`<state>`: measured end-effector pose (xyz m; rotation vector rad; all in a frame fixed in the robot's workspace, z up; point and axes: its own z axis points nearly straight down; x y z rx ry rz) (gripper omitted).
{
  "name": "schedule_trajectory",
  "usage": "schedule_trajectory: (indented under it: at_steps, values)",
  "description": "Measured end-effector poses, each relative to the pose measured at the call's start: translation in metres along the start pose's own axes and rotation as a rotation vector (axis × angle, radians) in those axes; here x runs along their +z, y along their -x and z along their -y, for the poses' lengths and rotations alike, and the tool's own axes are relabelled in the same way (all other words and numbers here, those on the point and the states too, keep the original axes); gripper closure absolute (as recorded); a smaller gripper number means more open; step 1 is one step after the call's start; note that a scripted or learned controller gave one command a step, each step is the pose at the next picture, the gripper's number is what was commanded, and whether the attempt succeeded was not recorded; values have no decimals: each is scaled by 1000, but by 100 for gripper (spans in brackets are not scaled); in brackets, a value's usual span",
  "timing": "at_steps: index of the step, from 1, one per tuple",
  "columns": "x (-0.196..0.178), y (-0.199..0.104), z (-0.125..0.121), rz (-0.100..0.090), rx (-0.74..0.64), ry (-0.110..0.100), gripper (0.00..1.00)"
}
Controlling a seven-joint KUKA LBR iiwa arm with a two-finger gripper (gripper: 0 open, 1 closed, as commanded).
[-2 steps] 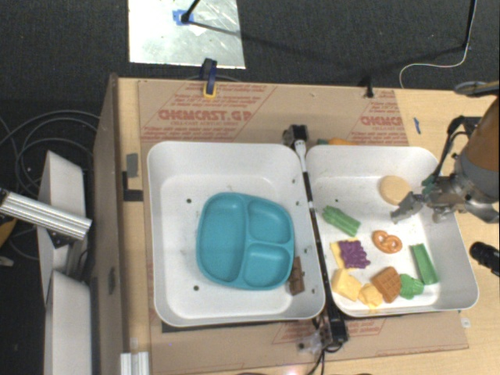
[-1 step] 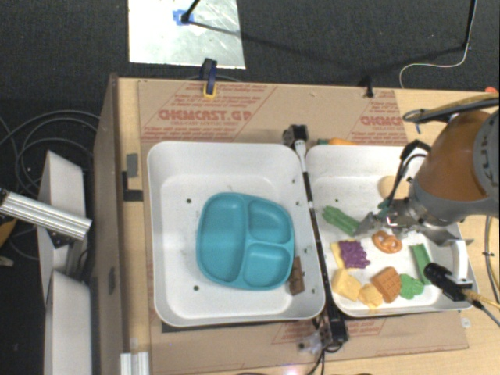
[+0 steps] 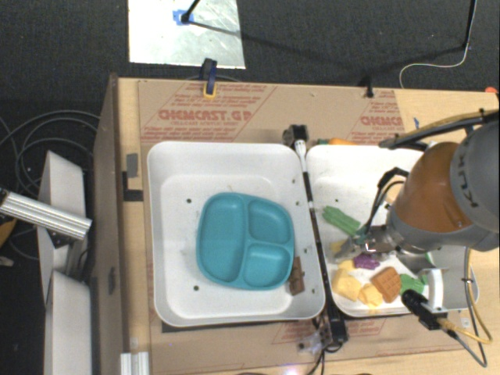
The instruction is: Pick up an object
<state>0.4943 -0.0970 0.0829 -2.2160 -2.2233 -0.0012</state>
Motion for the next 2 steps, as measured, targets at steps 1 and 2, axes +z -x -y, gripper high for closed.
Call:
schedule_trajectory:
  at_steps: [1, 2]
  values:
    - [-12, 2, -2, 2, 1, 6, 100]
    - [-130, -17, -105, 5, -8, 23, 100]
